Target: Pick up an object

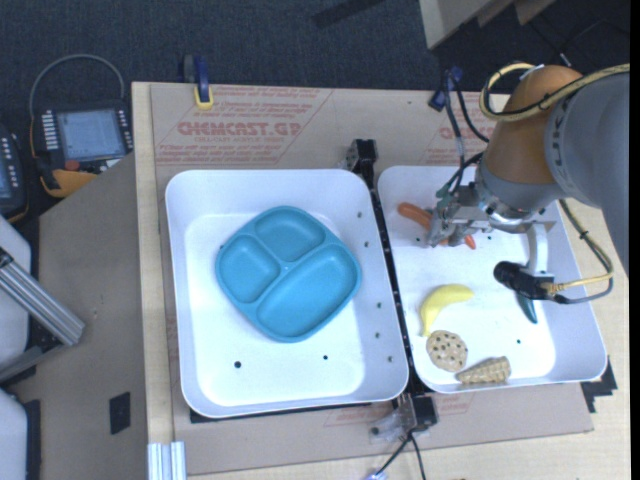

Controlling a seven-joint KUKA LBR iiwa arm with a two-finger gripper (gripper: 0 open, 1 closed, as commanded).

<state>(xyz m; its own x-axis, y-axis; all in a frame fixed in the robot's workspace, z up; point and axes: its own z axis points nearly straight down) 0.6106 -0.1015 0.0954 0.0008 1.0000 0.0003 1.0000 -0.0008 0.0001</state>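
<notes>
Take the banana [444,303] as your landmark: it lies in the right bin [575,363], its long axis running from lower left to upper right. Up and a little to its right, near the far end of that bin, your gripper [452,226] hangs low over the floor. Just to the gripper's left lies an orange carrot [412,211], long axis roughly left to right; it looks to be touching or just beside the fingertips, though the view is too cluttered to be sure. You cannot tell whether the jaws are wide or narrow. Below the banana sit a round cookie [446,349] and a waffle cone [487,371]. Far left of the banana, the blue divided plate [288,272] fills the left bin [200,368].
</notes>
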